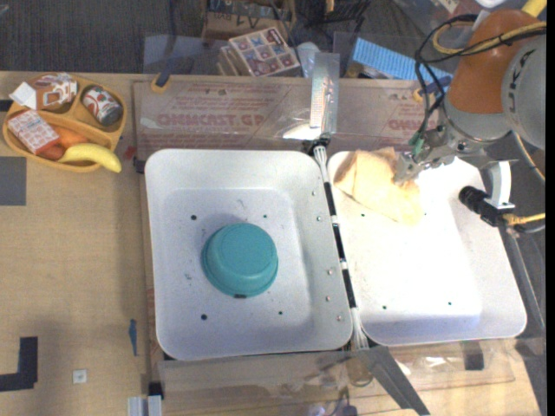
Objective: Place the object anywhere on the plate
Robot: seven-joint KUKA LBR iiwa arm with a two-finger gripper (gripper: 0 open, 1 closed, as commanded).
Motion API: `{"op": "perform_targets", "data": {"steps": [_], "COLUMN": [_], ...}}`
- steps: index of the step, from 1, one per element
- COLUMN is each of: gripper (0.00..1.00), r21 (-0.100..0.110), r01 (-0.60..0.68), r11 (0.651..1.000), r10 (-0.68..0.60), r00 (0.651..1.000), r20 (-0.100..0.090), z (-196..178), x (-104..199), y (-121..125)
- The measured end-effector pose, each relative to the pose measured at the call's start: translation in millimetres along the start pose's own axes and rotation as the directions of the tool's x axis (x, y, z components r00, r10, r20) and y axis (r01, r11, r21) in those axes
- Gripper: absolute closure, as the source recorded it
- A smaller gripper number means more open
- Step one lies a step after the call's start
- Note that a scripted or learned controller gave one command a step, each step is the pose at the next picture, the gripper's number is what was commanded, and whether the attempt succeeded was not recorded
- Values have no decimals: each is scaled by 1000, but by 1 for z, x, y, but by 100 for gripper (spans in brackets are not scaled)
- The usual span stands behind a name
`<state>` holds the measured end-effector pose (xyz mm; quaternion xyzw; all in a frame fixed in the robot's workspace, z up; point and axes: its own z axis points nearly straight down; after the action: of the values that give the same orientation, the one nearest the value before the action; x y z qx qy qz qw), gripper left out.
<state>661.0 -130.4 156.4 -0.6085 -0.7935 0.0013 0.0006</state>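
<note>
Two white bins side by side — the left bin holds one teal plate, lying upside down near its middle. The right bin holds one pale yellow cloth, crumpled in its far left corner. One gripper sits over the cloth's right edge — whether spread or pinching, cannot tell.

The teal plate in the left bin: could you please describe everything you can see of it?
The teal plate looks like a round, smooth, plastic-looking dish, possibly a shallow bowl turned upside down, with a flat centre and a rounded rim. It rests level on the floor of the left white bin, roughly central. Nothing lies on it or touches it besides the bin. The gripper is over the other bin.
</note>
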Motion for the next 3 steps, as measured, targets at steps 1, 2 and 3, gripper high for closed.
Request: {"op": "perform_targets", "data": {"steps": [1,2,3], "gripper": [100,100,100], "r21": [-2,-3,-1], "r01": [-2,3,395], "r11": [1000,1000,918], "r10": [2,-3,-395], "r00": [1000,1000,918], "r20": [0,1,-2], "z": [-54,-67,-56], "x": [-4,-3,46], "y": [-3,-1,11]}}
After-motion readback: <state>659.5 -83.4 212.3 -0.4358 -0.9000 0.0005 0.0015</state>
